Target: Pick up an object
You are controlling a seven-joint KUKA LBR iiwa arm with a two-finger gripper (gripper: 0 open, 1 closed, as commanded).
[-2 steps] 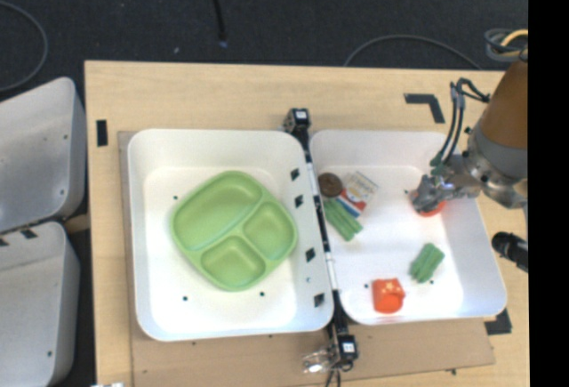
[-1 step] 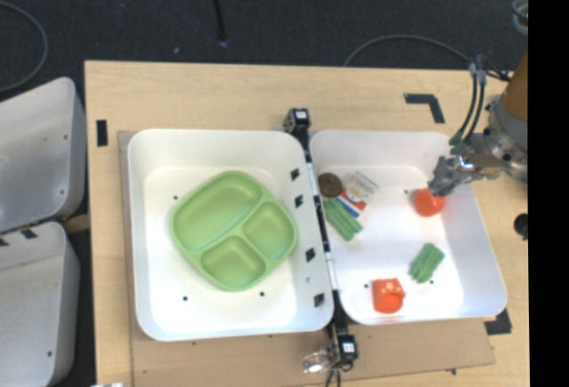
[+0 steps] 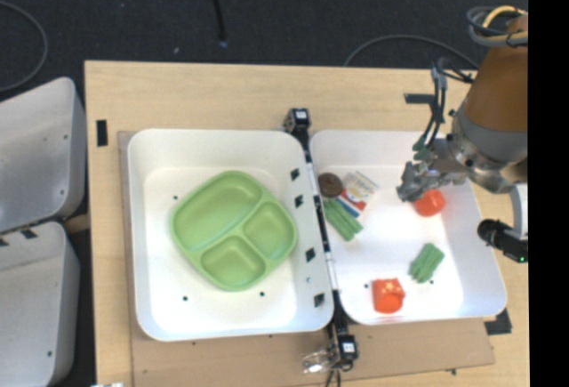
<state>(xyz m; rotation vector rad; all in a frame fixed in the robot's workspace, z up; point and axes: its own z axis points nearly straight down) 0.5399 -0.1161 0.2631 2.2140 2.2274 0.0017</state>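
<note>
The right bin point(image 3: 462, 301) holds several small objects. A red-orange piece point(image 3: 431, 204) lies at its right side, directly under and touching the tip of my gripper point(image 3: 418, 188), which reaches in from the right. A red-orange block point(image 3: 388, 295) sits near the front edge. One green piece point(image 3: 427, 262) lies right of centre and another green piece point(image 3: 342, 221) near the left wall. A brown round item point(image 3: 330, 185) and a clear packet point(image 3: 359, 189) lie at the back left.
The left bin point(image 3: 151, 163) bears a green divided plate point(image 3: 233, 229). A divider with black clips point(image 3: 313, 225) runs between the bins. Cables hang behind the arm point(image 3: 498, 100) at the right, and a white chair point(image 3: 36, 154) stands left of the bench.
</note>
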